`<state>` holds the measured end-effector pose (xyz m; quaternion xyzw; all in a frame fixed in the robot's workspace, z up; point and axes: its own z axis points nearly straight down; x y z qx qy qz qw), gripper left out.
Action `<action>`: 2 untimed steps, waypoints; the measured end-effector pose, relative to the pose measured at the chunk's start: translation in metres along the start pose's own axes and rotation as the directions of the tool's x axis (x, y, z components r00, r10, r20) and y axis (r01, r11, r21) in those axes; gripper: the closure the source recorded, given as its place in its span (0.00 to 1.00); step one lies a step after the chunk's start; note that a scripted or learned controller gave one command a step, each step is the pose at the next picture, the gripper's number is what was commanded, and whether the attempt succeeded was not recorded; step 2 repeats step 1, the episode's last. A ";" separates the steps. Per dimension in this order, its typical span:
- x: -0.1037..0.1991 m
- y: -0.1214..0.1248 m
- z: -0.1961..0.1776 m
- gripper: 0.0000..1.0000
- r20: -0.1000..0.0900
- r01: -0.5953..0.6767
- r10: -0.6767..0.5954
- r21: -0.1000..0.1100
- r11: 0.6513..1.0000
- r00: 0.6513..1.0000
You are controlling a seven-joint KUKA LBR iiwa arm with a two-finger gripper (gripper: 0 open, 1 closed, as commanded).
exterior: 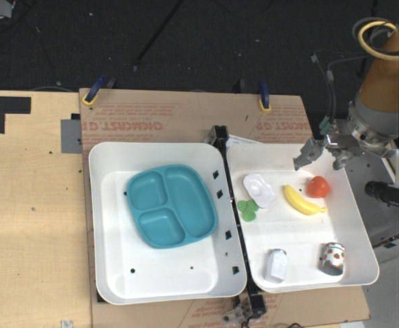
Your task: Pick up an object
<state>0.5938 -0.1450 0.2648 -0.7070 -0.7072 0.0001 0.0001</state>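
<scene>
My gripper (322,156) hangs over the far side of the right bin (363,248), fingers spread apart and nothing between them. Just below it lie a red tomato-like ball (318,186) and a yellow banana (302,201). Further left in the same bin sit a white cup-like piece (258,190) and a small green leafy piece (247,210). A pale grey box-like object (276,265) and a small white-and-brown figure (332,259) rest near the bin's front.
The left bin (111,251) holds a teal divided plate (170,204). A black divider (228,203) runs between the bins. Cardboard backing with yellow-blue clamps (264,100) lies behind them. A wooden bench surface (29,210) extends left.
</scene>
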 end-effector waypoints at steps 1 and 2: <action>0.027 0.012 0.003 0.00 0.000 -0.024 0.024 0.000 1.000 1.000; 0.027 0.012 0.003 0.00 0.000 -0.024 0.024 0.000 1.000 1.000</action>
